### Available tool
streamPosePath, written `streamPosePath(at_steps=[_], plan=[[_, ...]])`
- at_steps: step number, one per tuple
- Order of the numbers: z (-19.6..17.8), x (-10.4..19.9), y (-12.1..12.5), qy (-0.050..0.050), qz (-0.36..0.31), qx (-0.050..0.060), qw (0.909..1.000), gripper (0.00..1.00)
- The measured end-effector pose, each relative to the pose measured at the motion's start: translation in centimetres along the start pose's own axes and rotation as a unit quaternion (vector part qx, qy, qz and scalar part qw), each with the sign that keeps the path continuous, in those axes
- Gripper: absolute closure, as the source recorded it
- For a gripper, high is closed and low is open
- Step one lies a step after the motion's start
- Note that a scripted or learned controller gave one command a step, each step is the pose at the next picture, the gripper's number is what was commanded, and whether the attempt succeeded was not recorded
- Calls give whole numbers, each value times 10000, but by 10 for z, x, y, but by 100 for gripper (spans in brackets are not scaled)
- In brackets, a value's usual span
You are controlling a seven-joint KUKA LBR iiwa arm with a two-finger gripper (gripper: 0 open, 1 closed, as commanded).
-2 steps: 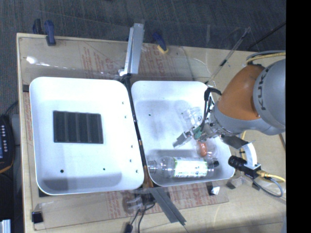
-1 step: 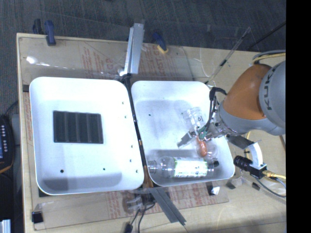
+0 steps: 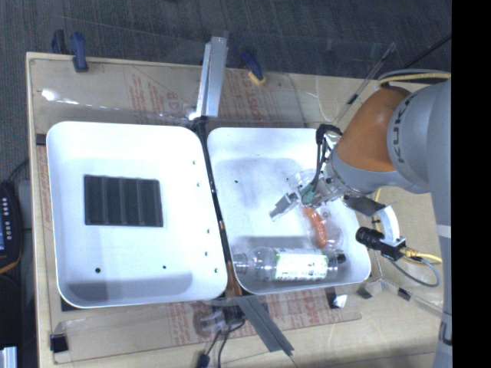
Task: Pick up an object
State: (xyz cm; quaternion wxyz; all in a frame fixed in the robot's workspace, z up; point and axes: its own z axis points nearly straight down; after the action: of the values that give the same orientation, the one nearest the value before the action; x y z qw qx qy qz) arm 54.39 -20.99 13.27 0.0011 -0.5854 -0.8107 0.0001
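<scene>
Reaching in from the right, the grey arm [image 3: 414, 140] had its hand [image 3: 295, 199] low inside the right bin [image 3: 253, 159], over the bin's middle right. Just beside the hand lay an orange, carrot-like object [image 3: 316, 227], slanting toward the bin's near wall, and along that wall a clear plastic bottle [image 3: 288, 264] with a green-and-white label rested on its side. The left bin [image 3: 123, 148] carried a dark ribbed panel [image 3: 123, 201], well apart from the action. The bottle looked light, smooth and apt to roll, so a grip across its middle would likely suit best; the orange piece looked small and firmer, best pinched across its narrow width. How far the hand stood open could not be told from this slant, and nothing could be made out between its tips. Both bins sat side by side on the tabletop [image 3: 307, 328].
</scene>
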Motion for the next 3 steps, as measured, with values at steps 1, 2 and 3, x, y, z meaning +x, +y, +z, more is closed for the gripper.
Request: streamPosePath(at_steps=[1, 2, 3], plan=[[0, 0, 0, -1, -1, 0, 10000, 0], [-38, 5, -15, -16, -230, -12, 9997, 0], [25, -5, 17, -2, -206, 4, 9998, 0]])
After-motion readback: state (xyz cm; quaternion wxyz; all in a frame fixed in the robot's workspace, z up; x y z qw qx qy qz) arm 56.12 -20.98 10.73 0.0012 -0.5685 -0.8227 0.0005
